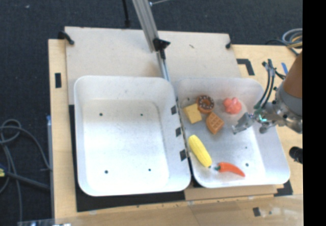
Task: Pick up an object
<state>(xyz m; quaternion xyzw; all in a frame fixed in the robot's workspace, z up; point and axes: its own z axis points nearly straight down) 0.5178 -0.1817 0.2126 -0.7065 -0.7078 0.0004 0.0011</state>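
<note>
White plastic is what I meet first on my screen: the left bin (pixel 127 133) sits bare at nine o'clock, its floor speckled and marked by a few dark dots. Just beside it, the right bin (pixel 265 166) holds every candidate for the pick. A yellow block (pixel 192 113) and a chocolate doughnut (pixel 206 103) lie at its eleven o'clock, touching or nearly so, with a waffle piece (pixel 214 123) just below them and a pink lump (pixel 232 105) toward one o'clock. A corn cob (pixel 200 150) lies at seven o'clock and a carrot (pixel 231 169) at six.

At three o'clock the claw (pixel 249 121) hangs over the bin's right half, near the waffle piece but apart from it. I cannot tell how its tips stand — they blur into grey — and I see nothing between them. So I judge the task barely begun: approach under way, grasp and lift both left.

Pale wood forms the worktop (pixel 61 118), dark carpet surrounds it, and cables (pixel 15 143) trail at nine o'clock — a metal strut (pixel 142 6) rises at twelve.
</note>
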